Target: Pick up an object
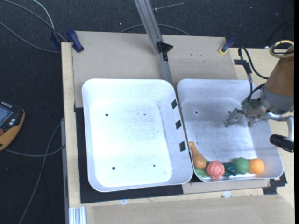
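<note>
The camera view looks down on 2 white bins side by side on a tan bench (196,55). The left bin (93,92) and the right bin (210,85) touch along their inner edges, where 3 small black clips sit.

The arm (282,83) reaches in from the right over the right bin. Its gripper (238,116) hangs above the bin's middle, with nothing between the fingers; whether they are spread or closed cannot be told at this angle.

The objects lie in a row along the right bin's near wall, well apart from the gripper. From left to right: an orange carrot-like piece (197,157), a pink ball (215,169), a dark teal piece (230,170), a green ball (241,164) and an orange ball (256,166). They touch or nearly touch one another.

A metal rail (148,20) slants down from the top toward the gap between the bins.
</note>
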Tool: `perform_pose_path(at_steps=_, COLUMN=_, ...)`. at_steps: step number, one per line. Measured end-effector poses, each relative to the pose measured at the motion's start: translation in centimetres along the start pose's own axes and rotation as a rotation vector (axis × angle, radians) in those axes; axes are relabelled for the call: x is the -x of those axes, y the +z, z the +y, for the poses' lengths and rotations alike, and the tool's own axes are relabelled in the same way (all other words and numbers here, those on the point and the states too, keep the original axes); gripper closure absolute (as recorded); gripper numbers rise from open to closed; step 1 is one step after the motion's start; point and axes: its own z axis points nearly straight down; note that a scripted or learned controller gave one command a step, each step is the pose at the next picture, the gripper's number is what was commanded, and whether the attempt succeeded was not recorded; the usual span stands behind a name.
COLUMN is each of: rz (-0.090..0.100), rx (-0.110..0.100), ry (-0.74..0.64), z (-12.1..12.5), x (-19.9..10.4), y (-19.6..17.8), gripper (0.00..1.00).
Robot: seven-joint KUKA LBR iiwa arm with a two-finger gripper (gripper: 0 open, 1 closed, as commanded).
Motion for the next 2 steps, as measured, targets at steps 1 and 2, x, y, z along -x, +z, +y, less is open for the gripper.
perform_pose_path(at_steps=1, rz=-0.003, rx=0.011, ry=-0.001, z=0.3, x=0.0, y=-1.6, gripper=1.00)
perform_pose_path(at_steps=2, rz=-0.003, rx=0.009, ry=-0.003, z=7.6, x=-1.7, y=-1.0, gripper=1.00)
